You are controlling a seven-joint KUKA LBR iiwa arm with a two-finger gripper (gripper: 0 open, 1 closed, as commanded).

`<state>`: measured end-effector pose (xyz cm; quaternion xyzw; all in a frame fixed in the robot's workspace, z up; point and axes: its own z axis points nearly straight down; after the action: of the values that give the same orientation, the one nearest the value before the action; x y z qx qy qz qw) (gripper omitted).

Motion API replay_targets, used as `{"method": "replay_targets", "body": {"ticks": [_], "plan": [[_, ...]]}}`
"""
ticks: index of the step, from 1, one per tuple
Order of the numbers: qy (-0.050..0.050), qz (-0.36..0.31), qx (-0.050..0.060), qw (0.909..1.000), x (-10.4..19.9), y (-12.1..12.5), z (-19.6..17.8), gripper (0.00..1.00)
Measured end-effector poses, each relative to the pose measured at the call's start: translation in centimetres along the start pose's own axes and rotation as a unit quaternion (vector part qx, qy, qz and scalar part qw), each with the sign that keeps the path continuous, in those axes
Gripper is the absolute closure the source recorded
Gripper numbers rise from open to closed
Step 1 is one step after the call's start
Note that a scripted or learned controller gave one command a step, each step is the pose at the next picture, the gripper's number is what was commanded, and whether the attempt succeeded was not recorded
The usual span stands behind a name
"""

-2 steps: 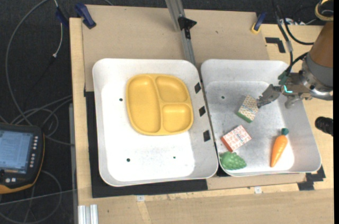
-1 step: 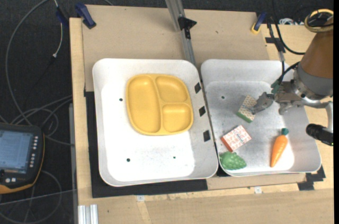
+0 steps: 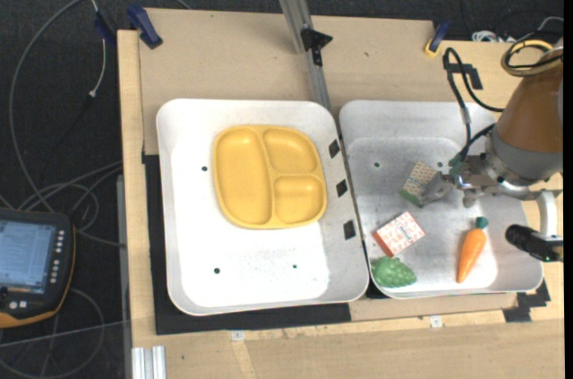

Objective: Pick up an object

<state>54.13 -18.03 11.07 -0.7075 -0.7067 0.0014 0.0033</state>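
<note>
Two white bins sat side by side on the bench; the left bin (image 3: 179, 216) held a yellow divided tray (image 3: 269, 175). At centre right, in the right bin (image 3: 394, 131), the gripper (image 3: 448, 185) had its fingers spread beside a small speckled block (image 3: 417, 180), gripping nothing. Lower right lay a red-and-white box (image 3: 399, 234), a green toy (image 3: 393, 272) and a carrot (image 3: 472, 250).

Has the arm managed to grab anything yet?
Not yet, it seems. The gripper is low in the right bin, beside a small speckled block. Whether it has a grip is unclear. The toy carrot, red-and-white box and green toy lie untouched.
</note>
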Motion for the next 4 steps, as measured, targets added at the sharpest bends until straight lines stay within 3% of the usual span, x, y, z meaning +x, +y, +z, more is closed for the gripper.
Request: {"method": "replay_targets", "body": {"ticks": [1,2,4], "plan": [[0.0,-0.001,-0.001,1.0,0.1,0.0,1.9,0.0],[0.0,-0.001,-0.003,1.0,0.1,0.1,0.7,1.0],[-0.003,-0.001,-0.007,1.0,-1.0,1.1,-10.7,1.0]]}}
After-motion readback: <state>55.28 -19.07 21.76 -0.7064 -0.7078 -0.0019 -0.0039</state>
